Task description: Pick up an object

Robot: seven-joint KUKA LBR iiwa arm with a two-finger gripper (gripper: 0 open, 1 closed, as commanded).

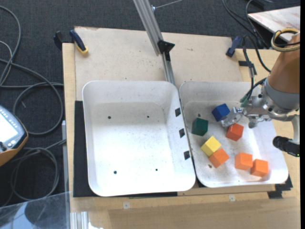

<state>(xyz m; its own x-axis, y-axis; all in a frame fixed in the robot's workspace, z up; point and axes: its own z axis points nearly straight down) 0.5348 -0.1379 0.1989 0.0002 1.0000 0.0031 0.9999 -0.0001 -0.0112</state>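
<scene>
From my remote station I watched the grey arm with its orange band reach in from the right of the frame, its jaws (237, 119) hanging low over the right-hand shallow white plastic bin (190, 92). Whether they stood wide or narrow I could not tell; the metal fingers were too small and cluttered to read. The small red-orange cube (234, 132) lay just below them in the picture, close enough that I could not say if they touched it. A small blue cube (220, 111) sat just to their left. Further left rested a dark green cube (200, 126), and lower in the bin a yellow cube (210, 145) touching an orange cube (218, 157), with two more orange cubes (251, 164) at lower right. I judged the red-orange cube the likeliest target, needing only a short drop. The left-hand white bin (90, 92) played no part.
</scene>
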